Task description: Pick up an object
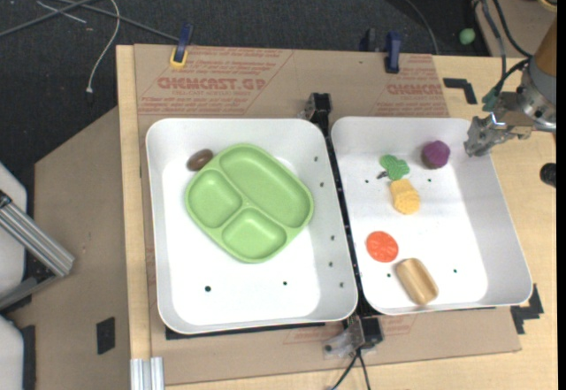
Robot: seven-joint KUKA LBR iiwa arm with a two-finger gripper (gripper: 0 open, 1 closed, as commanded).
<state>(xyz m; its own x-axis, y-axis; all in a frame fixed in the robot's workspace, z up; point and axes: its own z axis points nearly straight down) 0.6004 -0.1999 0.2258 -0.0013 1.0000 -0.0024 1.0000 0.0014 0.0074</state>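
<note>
From my station I saw the arm (541,79) come in at the right edge of the frame, its metal wrist bent down toward the upper right corner of the right bin (495,229). The gripper (482,139) hung just over that bin's upper right rim, close to the purple ball (434,153); I could not tell how it was set, and nothing showed in its grasp.

The right bin was shallow, white and smooth, with rounded corners. In it lay the round, matte purple ball at the upper right, a small green leafy piece (394,168) to its left, a yellow ridged piece like a corn cob (405,197) just below that, a flat orange-red disc (382,246) lower down, and a tan, rounded loaf-like piece (416,279) near the bottom rim. All lay apart from the gripper.

The left bin (177,273) held a glossy green divided plate (249,202) with three compartments, set at a tilt, and a small brown oval thing (201,159) touching its upper left edge.

Both bins sat on a cardboard-covered worktop (133,202) printed with red lettering, held by two blue clamps (183,42) at its top edge. Cables (71,3) trailed over the dark floor at the upper left.
</note>
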